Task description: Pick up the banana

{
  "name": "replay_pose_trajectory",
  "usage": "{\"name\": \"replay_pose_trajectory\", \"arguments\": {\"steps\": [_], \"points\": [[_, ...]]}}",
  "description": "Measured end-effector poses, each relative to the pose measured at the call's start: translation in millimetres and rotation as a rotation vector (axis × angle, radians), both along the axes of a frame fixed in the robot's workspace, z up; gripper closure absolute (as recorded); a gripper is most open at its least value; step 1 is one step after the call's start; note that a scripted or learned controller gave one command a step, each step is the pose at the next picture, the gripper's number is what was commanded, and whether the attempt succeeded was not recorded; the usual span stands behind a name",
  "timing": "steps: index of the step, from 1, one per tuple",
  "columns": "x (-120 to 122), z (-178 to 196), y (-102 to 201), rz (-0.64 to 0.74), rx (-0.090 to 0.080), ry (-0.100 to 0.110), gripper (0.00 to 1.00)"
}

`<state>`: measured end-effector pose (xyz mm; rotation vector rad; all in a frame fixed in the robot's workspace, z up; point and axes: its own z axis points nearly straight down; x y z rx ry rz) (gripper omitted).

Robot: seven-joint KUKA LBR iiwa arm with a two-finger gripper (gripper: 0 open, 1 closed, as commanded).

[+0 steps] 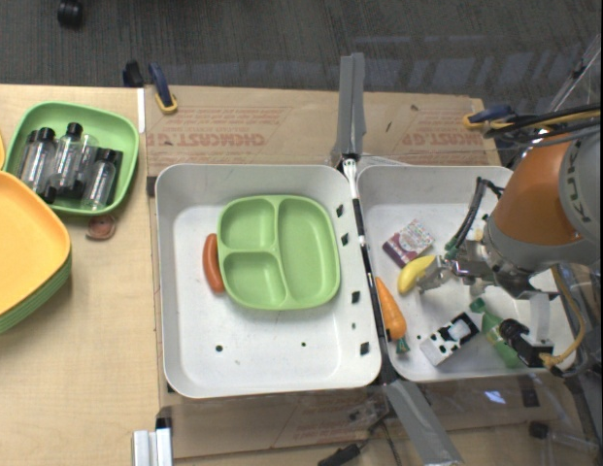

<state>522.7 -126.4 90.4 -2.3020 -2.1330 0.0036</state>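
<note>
A yellow banana [415, 275] lies in the right bin [432, 187], near its middle left, pointing up to the right. My gripper [441, 271] is low in that bin, right against the banana's upper right end. Its tips are too small and dark to read against the bin floor. I cannot tell whether the banana is between them. The banana looks to be resting on the bin floor. The arm's orange band [534, 207] hangs above the bin's right half and hides that part.
An orange carrot [390, 313] lies just below the banana by the dividing wall. A purple packet [409, 243] sits above it. A black-and-white object [449, 338] and a green item [505, 344] lie at the front right. The left bin [184, 348] holds a green divided plate [279, 251] and a red sausage [213, 262].
</note>
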Motion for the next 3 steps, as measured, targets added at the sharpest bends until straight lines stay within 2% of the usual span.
{"name": "replay_pose_trajectory", "arguments": {"steps": [1,2,3], "points": [[43.4,1.3,-34.1,0.441,-0.001,-0.005,0.0],[43.4,10.5,-35.6,0.437,-0.001,-0.006,1.0],[23.4,1.8,-68.2,0.754,0.0,-0.005,1.0]]}}
